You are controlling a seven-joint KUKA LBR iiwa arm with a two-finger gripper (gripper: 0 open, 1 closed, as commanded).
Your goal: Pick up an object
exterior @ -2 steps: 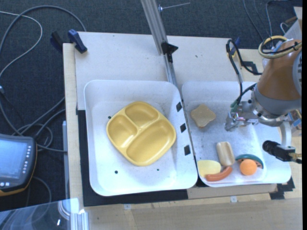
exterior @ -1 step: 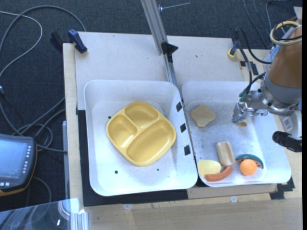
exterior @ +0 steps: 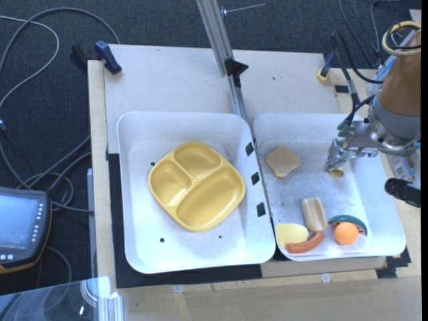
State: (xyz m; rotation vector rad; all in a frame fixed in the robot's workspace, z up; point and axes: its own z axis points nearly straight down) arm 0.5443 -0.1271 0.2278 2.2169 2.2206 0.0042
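A: What do we see from the camera above the surface?

B: We see two white bins side by side. The left bin has a yellow plate in it, with three parts to it.

A: And the right bin?

B: We see a tan, bread-shaped thing near the top left of it. Down at the front edge we see a tan block, a yellow slice, a red sausage, an orange ball and a teal ring just behind the ball. They sit close together.

A: Where is the arm?

B: It comes in from the right. The gripper is over the right bin, near its far right side, with a small tan bit at its tip.

A: Are the jaws apart or together?

B: We cannot tell. We see none of the things between them.
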